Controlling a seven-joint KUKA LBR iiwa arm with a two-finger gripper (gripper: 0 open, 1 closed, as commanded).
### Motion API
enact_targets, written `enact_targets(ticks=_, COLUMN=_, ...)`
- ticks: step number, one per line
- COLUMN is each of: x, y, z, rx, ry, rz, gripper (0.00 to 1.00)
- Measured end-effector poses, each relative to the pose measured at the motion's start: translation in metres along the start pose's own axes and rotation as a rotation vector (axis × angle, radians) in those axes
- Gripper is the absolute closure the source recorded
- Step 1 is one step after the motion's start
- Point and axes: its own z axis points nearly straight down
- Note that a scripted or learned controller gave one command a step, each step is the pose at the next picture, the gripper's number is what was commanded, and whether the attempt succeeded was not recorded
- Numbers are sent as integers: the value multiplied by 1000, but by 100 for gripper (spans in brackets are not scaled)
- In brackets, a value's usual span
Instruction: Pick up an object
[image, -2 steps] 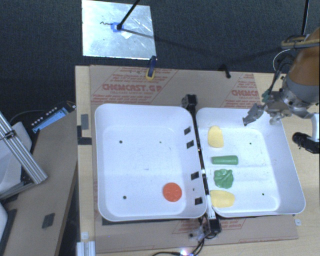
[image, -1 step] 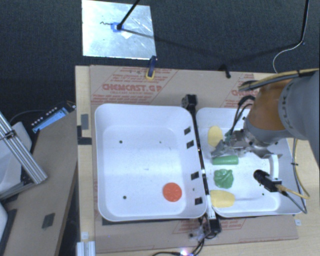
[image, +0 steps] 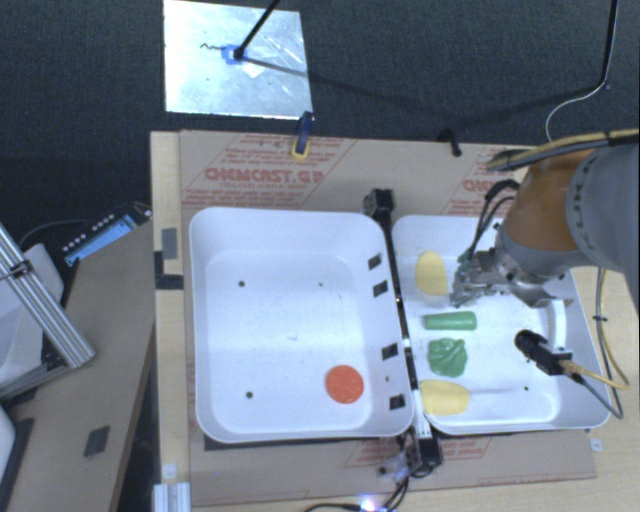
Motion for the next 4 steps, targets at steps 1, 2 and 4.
enact_targets(ticks=1, x=93, y=46, z=-79, rx=-8, ry=3, rz=-10, gripper=100)
enact_targets(ticks=2, x=150, y=79, z=-195, rx=-13, ry=3, rz=-7, gripper=100)
enact_targets(ticks=4, x=211, y=15, z=-415, rx=-6, ry=3, rz=2, gripper=100)
